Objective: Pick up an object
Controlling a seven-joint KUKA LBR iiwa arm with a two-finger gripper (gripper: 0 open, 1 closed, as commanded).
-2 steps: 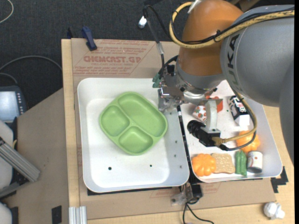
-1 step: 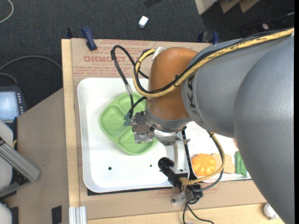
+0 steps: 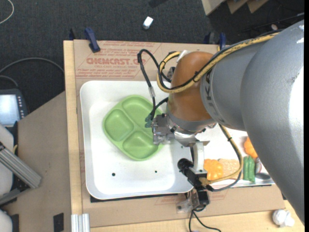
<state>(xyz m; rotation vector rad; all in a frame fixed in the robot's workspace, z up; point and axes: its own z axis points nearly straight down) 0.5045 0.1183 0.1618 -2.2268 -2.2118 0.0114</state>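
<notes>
Landmark: left bin [image 3: 96,178], white and shallow; all positions below are referred to it.
Task object: green divided plate [image 3: 129,127], lying flat in the upper middle of the left bin, its right edge near the bin's right wall.
Orientation: rounded-square outline, compartments facing up; the long axis appears to run from upper left to lower right, though the shape is close to equal-sided and the call is marginal.
Arm: grey arm with orange band [image 3: 190,88] standing over the left bin's right wall, entering from the right.
Gripper: gripper [image 3: 159,132] positioned at the plate's right rim; the wrist body hides the tips, so their opening cannot be told, and no hold on the plate is confirmed.
Step in hand: judged to be the approach and closure on the plate rim.
Good practice: pinch across the thin raised rim rather than press on the flat; stay clear of the bin's right wall; lift straight up and level.
Risk: a shallow rim bite may let the plate tilt and slip.
Other contents: orange [image 3: 214,168] and green [image 3: 248,169] items beyond the left bin's right wall, in the adjoining bin.
</notes>
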